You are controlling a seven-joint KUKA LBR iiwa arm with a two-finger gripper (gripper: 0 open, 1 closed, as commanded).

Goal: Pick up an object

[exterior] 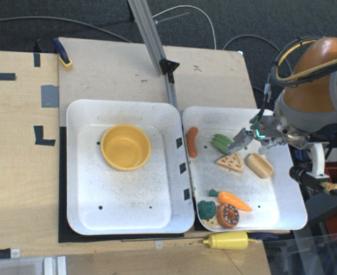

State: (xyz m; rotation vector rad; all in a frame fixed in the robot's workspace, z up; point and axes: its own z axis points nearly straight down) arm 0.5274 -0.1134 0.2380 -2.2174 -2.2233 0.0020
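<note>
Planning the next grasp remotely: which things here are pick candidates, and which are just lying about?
Candidates, right bin:
green vegetable
pizza slice
bread roll
sausage
carrot
donut

Lying about:
yellow bowl, left bin
mustard bottle, on the bench

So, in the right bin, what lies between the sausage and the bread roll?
In the camera view, the green vegetable and the pizza slice lie between the sausage and the bread roll, with the pincer above that stretch.

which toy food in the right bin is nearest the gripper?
The green vegetable: the gripper hovers right at its edge. The pizza slice and bread roll lie slightly farther.
</note>
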